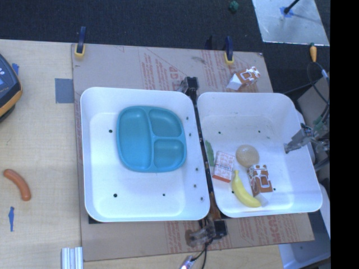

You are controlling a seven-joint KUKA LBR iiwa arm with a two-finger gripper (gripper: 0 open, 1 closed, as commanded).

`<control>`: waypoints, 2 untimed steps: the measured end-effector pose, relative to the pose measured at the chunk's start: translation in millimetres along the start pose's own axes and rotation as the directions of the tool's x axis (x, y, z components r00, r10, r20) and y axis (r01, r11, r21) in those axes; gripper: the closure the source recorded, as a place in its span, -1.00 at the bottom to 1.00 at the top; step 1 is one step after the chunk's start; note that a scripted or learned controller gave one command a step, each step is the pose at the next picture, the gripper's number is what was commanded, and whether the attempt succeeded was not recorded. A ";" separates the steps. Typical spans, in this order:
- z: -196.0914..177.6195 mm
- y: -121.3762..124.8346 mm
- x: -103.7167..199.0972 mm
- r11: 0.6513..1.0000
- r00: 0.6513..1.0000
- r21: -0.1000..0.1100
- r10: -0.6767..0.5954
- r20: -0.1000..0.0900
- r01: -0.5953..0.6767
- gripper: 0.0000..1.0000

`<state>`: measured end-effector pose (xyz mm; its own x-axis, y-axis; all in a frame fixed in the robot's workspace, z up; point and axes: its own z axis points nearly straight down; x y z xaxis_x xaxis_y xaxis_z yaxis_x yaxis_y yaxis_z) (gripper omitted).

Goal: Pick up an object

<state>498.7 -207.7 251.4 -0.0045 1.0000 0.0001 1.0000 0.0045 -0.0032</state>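
Bottom of camera view: banana [245, 190] lies at the near edge of the right bin [280, 106], with a small brown-and-white carton [261, 179] touching its right side, a pale round item [247, 154] just behind, a red-and-white packet [224, 166] to the left and a green thing [209, 151] against the dividing wall. Left bin [90, 150] carries a blue divided plate [151, 138]. Gripper [294, 145] sits at the right bin's right rim, well apart from the cluster; you can't tell its state from here, too small and dark. Nothing is held. My read: approach step, no pick made yet. Next you need a traverse left over the cluster, then a descent on one item; the round one looks least crowded. On the surface outside: a sausage [18, 184] far left, another carton [243, 78] behind the bins.
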 end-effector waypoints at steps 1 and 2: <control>100.2 48.6 38.0 1.000 1.000 0.002 -0.002 0.000 0.002 -1.00; 159.8 101.1 59.3 1.000 1.000 0.001 -0.002 0.001 0.002 -1.00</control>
<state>599.0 -148.0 91.2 -0.0061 1.0000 -0.0010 1.0000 0.0061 -0.0039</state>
